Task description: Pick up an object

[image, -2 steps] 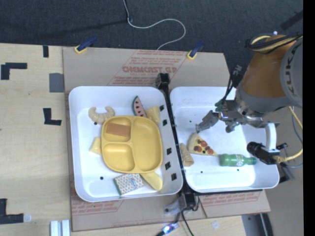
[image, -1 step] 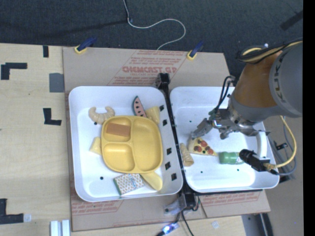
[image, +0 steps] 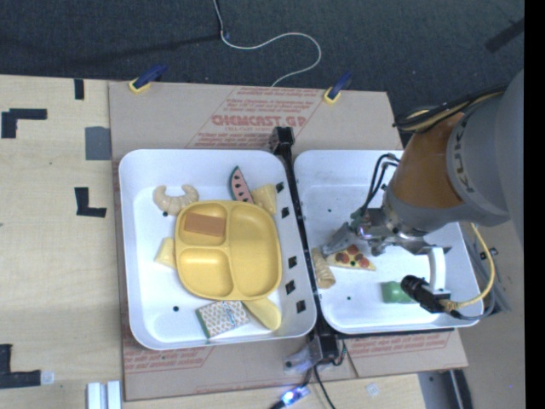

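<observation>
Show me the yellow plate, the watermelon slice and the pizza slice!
yellow plate (image: pixel 247 258): camera view, bare right compartment.
watermelon slice (image: pixel 238 184): camera view, its red middle.
pizza slice (image: pixel 353 260): camera view, its topped middle.

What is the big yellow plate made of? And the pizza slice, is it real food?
The yellow plate looks like smooth moulded plastic: one even colour, with soft shine on its compartment ridges. The pizza slice is probably a toy, perhaps plastic or rubber: flat, bright colours, stiff edges. It is too small to tell for sure.
</observation>
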You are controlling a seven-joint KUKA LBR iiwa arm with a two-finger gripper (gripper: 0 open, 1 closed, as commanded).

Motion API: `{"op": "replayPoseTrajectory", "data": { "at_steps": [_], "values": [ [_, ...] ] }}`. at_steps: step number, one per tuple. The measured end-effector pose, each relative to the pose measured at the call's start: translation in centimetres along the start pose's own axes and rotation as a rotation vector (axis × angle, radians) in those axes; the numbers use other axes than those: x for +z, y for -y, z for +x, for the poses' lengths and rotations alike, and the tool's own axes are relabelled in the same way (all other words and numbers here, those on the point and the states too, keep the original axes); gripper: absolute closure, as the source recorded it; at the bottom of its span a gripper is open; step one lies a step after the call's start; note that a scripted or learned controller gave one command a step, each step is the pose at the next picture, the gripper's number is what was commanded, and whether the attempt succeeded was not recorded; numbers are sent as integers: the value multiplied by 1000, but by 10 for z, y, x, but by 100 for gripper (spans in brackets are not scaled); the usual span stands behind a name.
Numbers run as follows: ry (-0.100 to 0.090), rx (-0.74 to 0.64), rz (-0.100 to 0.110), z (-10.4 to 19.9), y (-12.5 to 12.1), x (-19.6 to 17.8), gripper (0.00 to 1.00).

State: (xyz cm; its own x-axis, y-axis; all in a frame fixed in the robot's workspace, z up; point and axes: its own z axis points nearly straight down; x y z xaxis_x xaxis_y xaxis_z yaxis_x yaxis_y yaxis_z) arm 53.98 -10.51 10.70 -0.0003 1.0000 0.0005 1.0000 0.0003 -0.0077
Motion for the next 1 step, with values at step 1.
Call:
{"op": "replayPoseTrajectory", "data": {
  "at_steps": [1],
  "values": [
    [7,2,-13,-3,-1,21,0]
  ]
}}
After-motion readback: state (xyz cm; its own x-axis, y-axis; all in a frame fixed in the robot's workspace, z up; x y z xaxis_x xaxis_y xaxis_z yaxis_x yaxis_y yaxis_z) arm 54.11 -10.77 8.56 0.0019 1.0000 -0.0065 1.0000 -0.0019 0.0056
